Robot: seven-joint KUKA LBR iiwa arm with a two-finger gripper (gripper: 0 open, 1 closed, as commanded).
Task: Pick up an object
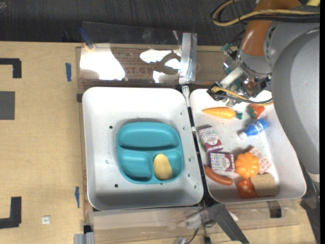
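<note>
Teal tray [144,136], yellow potato [162,166], orange carrot [219,113], orange pumpkin [247,164], blue bottle [254,128], white bins [96,136]

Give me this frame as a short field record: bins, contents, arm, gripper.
left bin: holds a teal divided tray
tray contents: yellow potato-like item in the lower right compartment
right bin: carrot, small blue bottle, two snack packets, orange pumpkin, sausage, tan bread piece, red item
arm: over the far right corner of the right bin
gripper: above the bin's far edge near the carrot; state unclear, nothing seen held
</note>
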